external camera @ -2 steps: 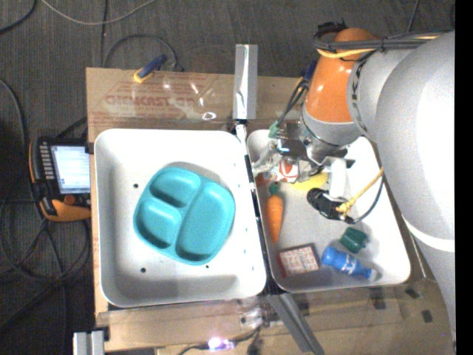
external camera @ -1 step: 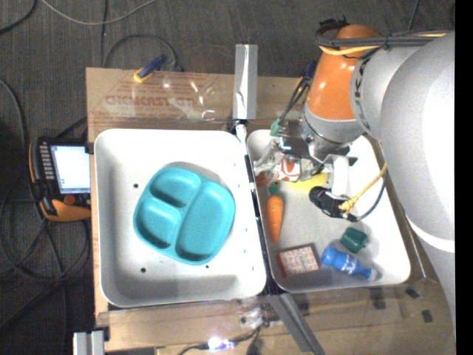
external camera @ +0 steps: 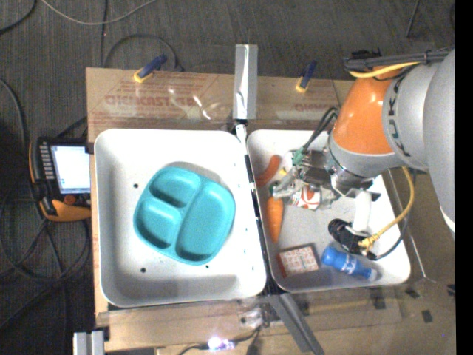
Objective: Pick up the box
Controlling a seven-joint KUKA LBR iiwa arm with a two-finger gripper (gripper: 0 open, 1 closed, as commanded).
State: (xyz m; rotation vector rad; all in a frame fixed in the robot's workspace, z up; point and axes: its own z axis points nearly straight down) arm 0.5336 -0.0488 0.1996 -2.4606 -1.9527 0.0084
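While I watch from above, the box (external camera: 298, 260) lies flat at the right bin's (external camera: 399, 268) near edge, at six o'clock from the gripper (external camera: 290, 188), long axis nine-to-three; its grip I cannot tell.

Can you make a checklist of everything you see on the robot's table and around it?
Surface: a wooden bench bears two white bins, the left bin and the right bin.
Job's things: a small patterned box lies flat near the right bin's front edge.
Clutter: a teal divided plate in the left bin; two carrots, a blue bottle and a red-and-white can in the right bin.
Grippers: the gripper sits low over the right bin by the can; jaws unclear.
Cables: a yellow cable loops by the arm; dark cables on the floor.
Surroundings: a handheld screen left of the bench; grey carpet.
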